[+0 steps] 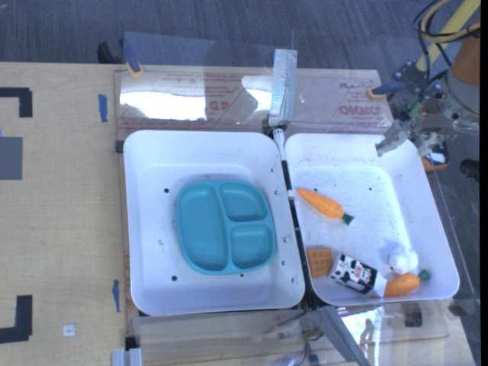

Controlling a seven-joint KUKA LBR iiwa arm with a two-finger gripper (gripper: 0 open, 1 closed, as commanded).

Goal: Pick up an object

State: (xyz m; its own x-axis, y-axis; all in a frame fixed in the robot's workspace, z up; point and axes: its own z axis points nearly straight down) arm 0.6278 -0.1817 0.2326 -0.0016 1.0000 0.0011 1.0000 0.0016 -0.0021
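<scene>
The right bin holds several objects. An orange toy carrot lies near its left wall. Along its front edge sit an orange waffle-like piece, a black-and-white carton, a small white object and a second orange carrot. My gripper hangs over the bin's far right corner, well apart from all of them, with nothing seen in it.
A teal divided plate lies in the middle of the left bin. A clear panel and a taped upright strip stand behind the bins. Yellow cables and the arm crowd the upper right.
</scene>
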